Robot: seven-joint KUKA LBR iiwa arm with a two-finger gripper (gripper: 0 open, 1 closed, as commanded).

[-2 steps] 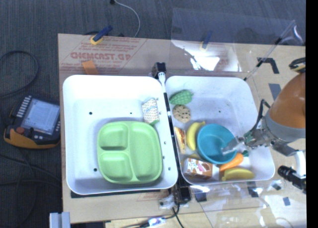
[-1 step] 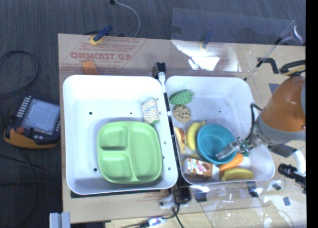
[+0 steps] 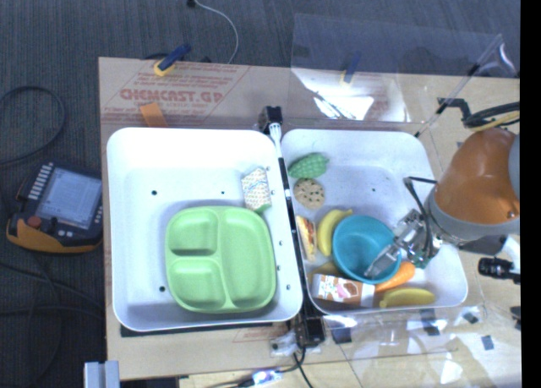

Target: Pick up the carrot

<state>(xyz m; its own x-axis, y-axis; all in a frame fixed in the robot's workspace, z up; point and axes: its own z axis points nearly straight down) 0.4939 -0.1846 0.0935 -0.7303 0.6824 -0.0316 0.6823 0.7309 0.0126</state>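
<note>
Reaching into the right-hand shallow white bin [image 3: 439, 175] from the far right, the grey arm with the orange band [image 3: 480, 177] is bringing its end effector [image 3: 404, 247] down beside the round blue plastic bowl [image 3: 361, 245]. Whether the end effector is open or closed cannot be told; the metal parts are too small and cluttered to read.

The small orange carrot [image 3: 401, 275] is lying just below the end effector, wedged between the bowl's rim and a yellow banana [image 3: 408, 297] underneath it.

The crowding is looking like the main risk: a descent slightly off could be catching the bowl's rim or closing on the banana instead, and a nudge against the bowl might be pushing the carrot away.

The carrot's long axis is running diagonally, from lower left under the bowl up toward the right, below the end effector. Which end is the tip cannot be made out.
</note>
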